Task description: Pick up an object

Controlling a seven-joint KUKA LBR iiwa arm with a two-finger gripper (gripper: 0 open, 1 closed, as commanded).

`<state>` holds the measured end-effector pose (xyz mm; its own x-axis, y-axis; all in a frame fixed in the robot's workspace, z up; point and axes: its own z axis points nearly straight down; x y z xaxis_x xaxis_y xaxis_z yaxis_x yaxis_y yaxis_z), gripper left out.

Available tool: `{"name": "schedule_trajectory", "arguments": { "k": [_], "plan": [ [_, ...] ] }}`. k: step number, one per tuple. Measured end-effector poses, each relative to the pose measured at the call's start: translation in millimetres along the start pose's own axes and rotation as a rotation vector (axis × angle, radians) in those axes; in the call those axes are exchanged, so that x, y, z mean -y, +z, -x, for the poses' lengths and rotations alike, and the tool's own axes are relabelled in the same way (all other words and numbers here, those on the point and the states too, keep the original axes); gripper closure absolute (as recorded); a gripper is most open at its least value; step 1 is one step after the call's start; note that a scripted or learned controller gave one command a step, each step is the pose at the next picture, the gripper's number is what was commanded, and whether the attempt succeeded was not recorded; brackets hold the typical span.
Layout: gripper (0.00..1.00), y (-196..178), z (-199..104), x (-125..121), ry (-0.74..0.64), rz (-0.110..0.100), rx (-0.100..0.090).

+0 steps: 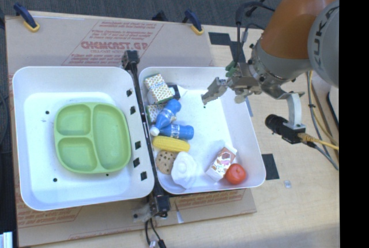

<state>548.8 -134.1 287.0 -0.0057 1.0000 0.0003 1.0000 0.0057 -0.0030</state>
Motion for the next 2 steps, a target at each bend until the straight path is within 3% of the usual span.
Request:
{"name": "schedule_trajectory", "arguments": {
  "k": [1,2],
  "plan": [
    [0.0,149.7,-35.5,-22.2,0.001,0.01,0.0],
    [0.0,191.3,-27.5,-105.2,-0.004,-0.024,0.0]
  ]
}}
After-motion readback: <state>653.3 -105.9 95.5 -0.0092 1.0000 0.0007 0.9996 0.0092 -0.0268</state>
